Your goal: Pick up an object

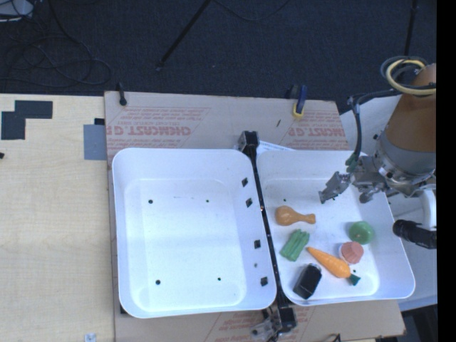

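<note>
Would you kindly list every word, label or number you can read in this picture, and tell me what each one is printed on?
"CHEMCAST G.P.", in red, upside down from this view: on the cardboard sheet behind the left bin.
The same red print recurs further right on the cardboard, behind the right bin; too blurred to read in full.
More red print on the cardboard's front edge: too blurred to read.
</note>
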Controlling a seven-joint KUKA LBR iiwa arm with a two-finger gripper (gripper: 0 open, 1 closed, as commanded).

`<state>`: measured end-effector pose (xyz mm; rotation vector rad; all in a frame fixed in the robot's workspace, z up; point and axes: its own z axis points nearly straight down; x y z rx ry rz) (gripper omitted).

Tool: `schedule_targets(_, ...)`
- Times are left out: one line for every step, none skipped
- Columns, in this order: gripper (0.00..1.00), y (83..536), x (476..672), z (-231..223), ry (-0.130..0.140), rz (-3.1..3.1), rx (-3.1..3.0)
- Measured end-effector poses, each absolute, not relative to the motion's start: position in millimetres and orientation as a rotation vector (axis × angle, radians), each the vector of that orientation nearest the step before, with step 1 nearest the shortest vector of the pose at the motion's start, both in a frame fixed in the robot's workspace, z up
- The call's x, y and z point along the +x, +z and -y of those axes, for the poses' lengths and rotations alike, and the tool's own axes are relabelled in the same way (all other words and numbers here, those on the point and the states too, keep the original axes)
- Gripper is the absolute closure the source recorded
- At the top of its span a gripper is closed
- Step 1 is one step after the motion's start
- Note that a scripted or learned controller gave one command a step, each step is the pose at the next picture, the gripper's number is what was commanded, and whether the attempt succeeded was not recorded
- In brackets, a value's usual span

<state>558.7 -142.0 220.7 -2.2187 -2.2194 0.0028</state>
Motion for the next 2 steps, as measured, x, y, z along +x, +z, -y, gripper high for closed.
schedule_targets(0.00, 252.2, 600.7, 49.3, -0.006, 2.233, -2.210)
schedule_targets(1.00, 260.1, 598.3, 55.5, 0.004, 2.221, -2.216)
